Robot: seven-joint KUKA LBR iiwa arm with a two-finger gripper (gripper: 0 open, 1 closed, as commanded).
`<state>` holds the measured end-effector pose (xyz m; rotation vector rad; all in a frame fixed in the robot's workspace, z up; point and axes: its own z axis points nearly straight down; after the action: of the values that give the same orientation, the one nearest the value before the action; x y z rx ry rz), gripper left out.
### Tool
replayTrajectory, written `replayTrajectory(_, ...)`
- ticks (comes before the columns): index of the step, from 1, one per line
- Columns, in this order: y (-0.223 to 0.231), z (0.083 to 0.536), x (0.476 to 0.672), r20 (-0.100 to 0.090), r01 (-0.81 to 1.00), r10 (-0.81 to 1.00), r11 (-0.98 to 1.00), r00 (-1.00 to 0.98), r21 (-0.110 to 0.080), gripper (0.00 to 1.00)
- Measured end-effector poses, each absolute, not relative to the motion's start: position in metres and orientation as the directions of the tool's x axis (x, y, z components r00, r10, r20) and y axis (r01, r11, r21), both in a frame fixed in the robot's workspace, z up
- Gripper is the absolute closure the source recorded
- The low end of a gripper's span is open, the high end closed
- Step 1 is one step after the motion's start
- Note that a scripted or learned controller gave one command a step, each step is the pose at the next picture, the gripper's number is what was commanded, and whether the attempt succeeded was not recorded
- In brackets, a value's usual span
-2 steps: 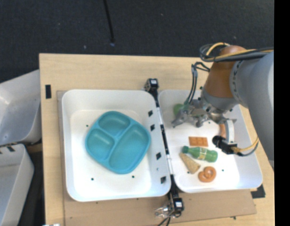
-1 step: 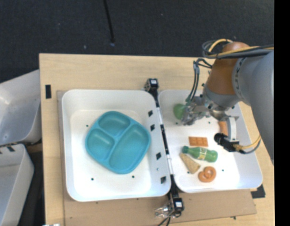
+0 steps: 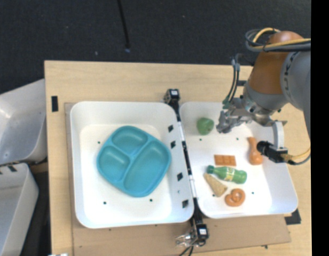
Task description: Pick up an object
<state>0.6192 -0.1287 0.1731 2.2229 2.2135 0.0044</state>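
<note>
Green round object (image 3: 205, 125): likeliest target, judged by nearness; it lies in the upper left of the right bin (image 3: 276, 196), close to the divide between the two bins.
Shape and axis: roughly ball-like, so no long axis is offered; what kind of toy it is cannot be made out.
Gripper (image 3: 227, 122): seen just to the right of the green object, at about the same height in the frame, hanging under the grey and orange wrist that enters from the upper right.
Gripper state: whether it is released or clenched cannot be told, and nothing is seen held in it.
Key relation: the object lies to the left of the gripper, near but apparently apart; a short shift toward frame left would be needed before a descent.
Obstruction: the bin wall stands just beyond the object on its left, so little room is judged to be left on that side.
Other things in the right bin: an orange cracker-like square (image 3: 225, 160), a green bottle (image 3: 227, 174) lying on its side, a tan wedge (image 3: 215, 185), an orange ring (image 3: 235, 197), and an orange peg-shaped toy (image 3: 255, 152) toward the right.
Clearance: these are grouped lower in the frame, well apart from the green object.
Left bin (image 3: 79, 196): a blue divided plate (image 3: 133, 160) is held at its centre.
</note>
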Motion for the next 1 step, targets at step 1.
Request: replayTrajectory(1,-0.1303,0.2356,0.6263,-0.002,1.000,1.000,0.002,-0.002,0.006,1.00)
